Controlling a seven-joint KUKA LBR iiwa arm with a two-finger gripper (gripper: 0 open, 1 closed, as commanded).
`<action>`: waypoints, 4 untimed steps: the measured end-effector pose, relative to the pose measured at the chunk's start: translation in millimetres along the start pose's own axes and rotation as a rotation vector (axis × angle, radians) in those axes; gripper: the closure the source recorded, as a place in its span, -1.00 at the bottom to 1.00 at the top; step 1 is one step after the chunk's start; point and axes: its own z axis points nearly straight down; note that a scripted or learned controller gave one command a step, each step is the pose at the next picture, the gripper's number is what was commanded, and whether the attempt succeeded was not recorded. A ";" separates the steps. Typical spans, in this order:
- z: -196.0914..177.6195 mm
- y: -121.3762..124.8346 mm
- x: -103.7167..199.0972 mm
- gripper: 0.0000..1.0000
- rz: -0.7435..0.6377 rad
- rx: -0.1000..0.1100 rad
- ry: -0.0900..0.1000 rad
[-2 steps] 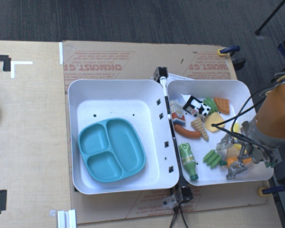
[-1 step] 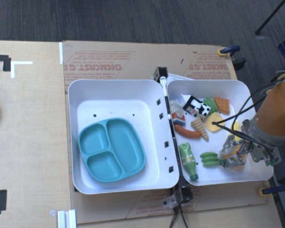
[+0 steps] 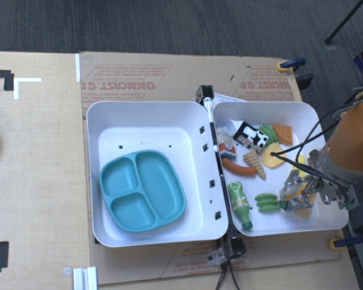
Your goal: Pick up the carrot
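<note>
The gripper [image 3: 295, 193] is low in the near right corner of the right bin [image 3: 263, 105], with the arm's orange band at the view's right edge. Orange bits of a small object [image 3: 300, 209] show directly under and around the gripper; this looks like the carrot, and most of it is hidden by the gripper. A green ridged piece [image 3: 267, 202] lies just left of it, touching or nearly touching. Whether the gripper holds anything is unclear.
The right bin also holds a green bottle [image 3: 239, 205], a red sausage [image 3: 239, 168], a cone [image 3: 254, 162], a yellow piece [image 3: 272, 157], an orange wedge [image 3: 282, 133] and a black-and-white toy [image 3: 250, 136]. A blue divided plate [image 3: 142, 189] lies in the left bin [image 3: 145, 106].
</note>
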 end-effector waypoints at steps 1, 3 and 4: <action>-5.3 0.2 -2.2 1.00 0.007 -0.002 -0.003; -55.4 63.1 -44.7 1.00 0.248 0.009 -0.001; 0.0 50.9 -7.7 1.00 -0.422 0.013 -0.018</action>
